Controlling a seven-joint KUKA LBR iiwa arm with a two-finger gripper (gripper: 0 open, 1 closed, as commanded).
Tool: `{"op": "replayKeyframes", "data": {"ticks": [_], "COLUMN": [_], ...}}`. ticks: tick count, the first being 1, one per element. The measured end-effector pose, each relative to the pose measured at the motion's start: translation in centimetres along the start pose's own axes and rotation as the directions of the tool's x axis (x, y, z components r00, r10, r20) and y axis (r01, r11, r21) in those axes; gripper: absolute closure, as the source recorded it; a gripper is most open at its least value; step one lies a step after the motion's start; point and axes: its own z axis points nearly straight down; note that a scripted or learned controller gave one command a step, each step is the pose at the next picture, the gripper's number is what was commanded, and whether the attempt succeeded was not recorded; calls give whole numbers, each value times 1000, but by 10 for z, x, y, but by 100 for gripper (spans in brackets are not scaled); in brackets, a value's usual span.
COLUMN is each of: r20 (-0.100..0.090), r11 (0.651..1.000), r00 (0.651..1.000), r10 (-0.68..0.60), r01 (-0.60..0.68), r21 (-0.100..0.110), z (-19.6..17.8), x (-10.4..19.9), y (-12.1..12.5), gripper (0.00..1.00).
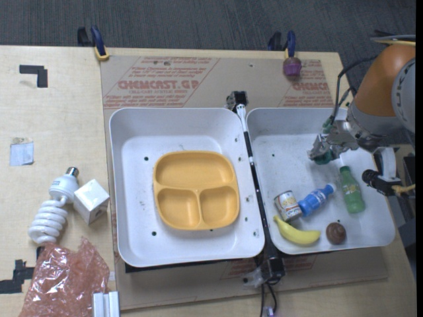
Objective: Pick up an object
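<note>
The gripper [323, 152] is seen low over the upper part of the right bin [291, 127], but whether its fingers are apart or together cannot be told, and nothing can be made out between them. A green bottle [351, 190] lies just below and to the right of it, apart from the fingertips, with a blue bottle [316, 200], a small can [287, 205], a banana [296, 232] and a brown round object [336, 232] nearer the front wall. A yellow divided tray [197, 190] is set in the left bin [132, 177].

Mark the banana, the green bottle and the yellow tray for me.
banana [297, 232]: camera view, middle of its curve.
green bottle [351, 191]: camera view, its body.
yellow tray [196, 165]: camera view, bare top compartment.
</note>
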Motion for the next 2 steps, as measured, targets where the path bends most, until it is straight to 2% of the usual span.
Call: {"op": "replayKeyframes", "data": {"ticks": [1,2], "r20": [-2,-1], "r11": [1000,1000], "r00": [1000,1000], "r10": [-1,-2], "r01": [1,2], "r21": [1,0], "z": [-112,-118], "x": [36,89], "y": [-91,-70], "gripper": [100,100]}}
